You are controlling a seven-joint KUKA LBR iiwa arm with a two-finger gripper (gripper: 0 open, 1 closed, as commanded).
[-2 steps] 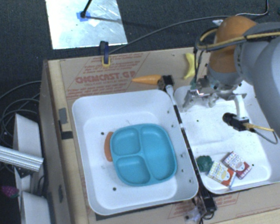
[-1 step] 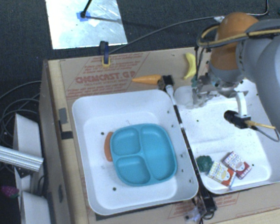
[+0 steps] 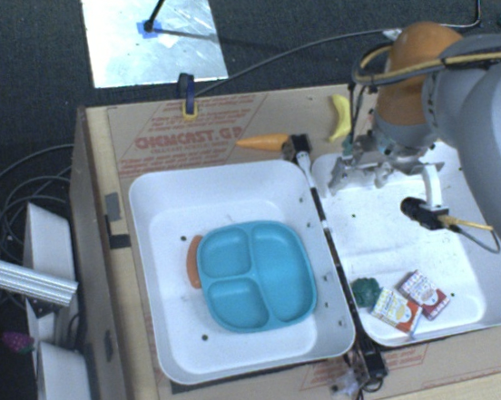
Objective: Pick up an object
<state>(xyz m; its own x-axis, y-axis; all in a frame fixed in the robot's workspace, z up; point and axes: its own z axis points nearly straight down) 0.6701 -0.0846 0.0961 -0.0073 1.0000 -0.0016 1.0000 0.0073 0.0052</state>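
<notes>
We are hovering the gripper [image 3: 353, 169], its width unclear, over the right bin's [image 3: 394, 249] far end, well apart from the packets [image 3: 396, 309].

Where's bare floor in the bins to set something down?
Right bin: open middle, between gripper and green piece. Left bin: strip between blue plate and far wall. Crowded: right bin's near end, green piece plus two packets; sausage beside the plate's left edge.
</notes>
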